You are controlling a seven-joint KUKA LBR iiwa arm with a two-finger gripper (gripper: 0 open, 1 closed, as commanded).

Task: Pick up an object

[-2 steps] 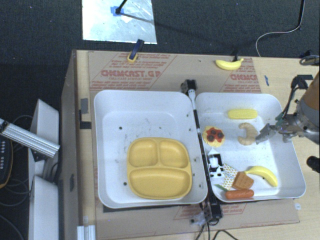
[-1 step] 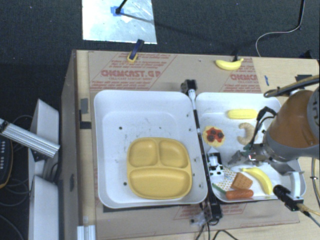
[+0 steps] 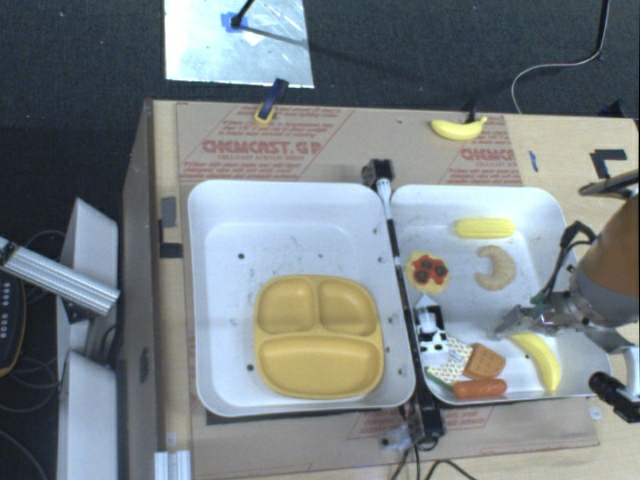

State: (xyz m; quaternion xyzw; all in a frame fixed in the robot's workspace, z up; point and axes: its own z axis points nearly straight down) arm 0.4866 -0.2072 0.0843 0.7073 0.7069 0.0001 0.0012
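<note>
While the two-finger gripper point(image 3: 522, 320) hovered near the right white bin's point(image 3: 545, 206) front right corner, its fingers spread wide, the curved yellow plastic banana point(image 3: 540, 356) lay just beside it.

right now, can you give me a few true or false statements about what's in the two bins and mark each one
1. The yellow divided tray lies in the left bin. True.
2. The croissant lies in the left bin. False: it is in the right bin.
3. One banana lies outside both bins, on the board behind them. True.
4. The carrot lies at the far edge of the right bin. False: it lies near the front edge.
5. The pincer is over the right bin, near a banana. True.
</note>
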